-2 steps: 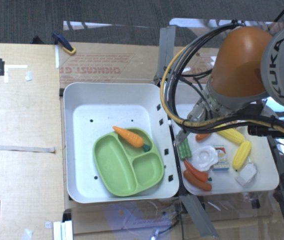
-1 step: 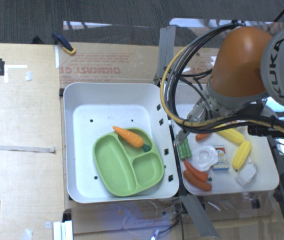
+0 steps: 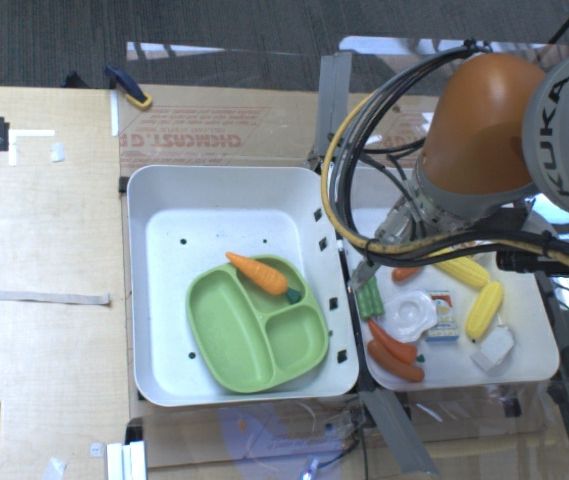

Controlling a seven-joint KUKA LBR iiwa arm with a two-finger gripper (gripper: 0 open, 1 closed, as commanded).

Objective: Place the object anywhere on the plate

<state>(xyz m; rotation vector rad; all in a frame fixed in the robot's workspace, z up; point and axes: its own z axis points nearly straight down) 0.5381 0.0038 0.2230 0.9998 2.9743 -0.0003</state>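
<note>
A carrot [image 3: 259, 273] is seen lying on the green plate [image 3: 226, 353], across the rim of its upper right compartment, in the left bin [image 3: 144, 268]. The gripper is hidden under the arm [image 3: 484, 128] above the right bin [image 3: 534, 368], so its state cannot be told. The task is judged done. The carrot's tip overhangs the rim; it could be rolled off if the bin were jolted. Corn [image 3: 484, 308] and other toys remain in the right bin.
</note>
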